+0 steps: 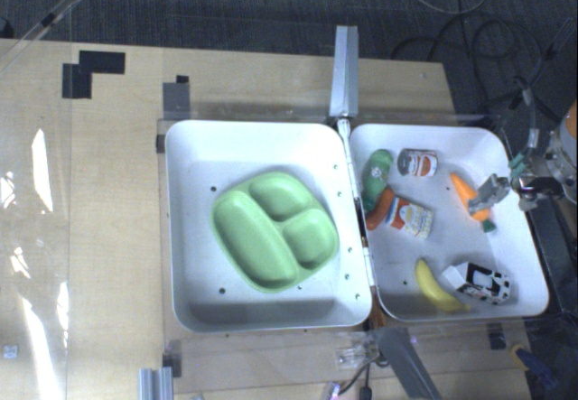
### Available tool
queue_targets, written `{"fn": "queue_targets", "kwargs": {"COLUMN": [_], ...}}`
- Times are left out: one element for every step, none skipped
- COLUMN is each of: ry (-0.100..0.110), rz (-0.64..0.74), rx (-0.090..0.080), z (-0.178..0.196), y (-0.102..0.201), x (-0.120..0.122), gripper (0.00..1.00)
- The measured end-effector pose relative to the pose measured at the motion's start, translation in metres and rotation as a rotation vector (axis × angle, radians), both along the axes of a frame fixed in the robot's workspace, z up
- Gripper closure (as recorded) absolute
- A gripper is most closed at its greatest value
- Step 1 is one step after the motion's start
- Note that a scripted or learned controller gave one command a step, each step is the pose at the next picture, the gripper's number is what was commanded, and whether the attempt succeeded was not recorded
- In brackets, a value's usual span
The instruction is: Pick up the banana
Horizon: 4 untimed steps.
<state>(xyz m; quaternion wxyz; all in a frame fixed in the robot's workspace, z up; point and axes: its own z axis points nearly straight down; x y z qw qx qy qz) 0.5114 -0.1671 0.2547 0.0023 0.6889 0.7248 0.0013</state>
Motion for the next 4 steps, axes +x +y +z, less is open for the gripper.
{"fn": "queue_targets", "kwargs": {"ry": [0.002, -0.008, -0.017, -0.003], "rz": [0.114, 0.264, 0.263, 0.444], "rx": [0.001, -0.002, -0.004, -0.004], "z": [-0.109, -0.165, -0.153, -0.066], "y": [0.050, 0.070, 0.070, 0.041], "x": [-0.011, -0.020, -0.017, -0.022], "gripper": [0.00, 0.00, 1.00, 1.00]}}
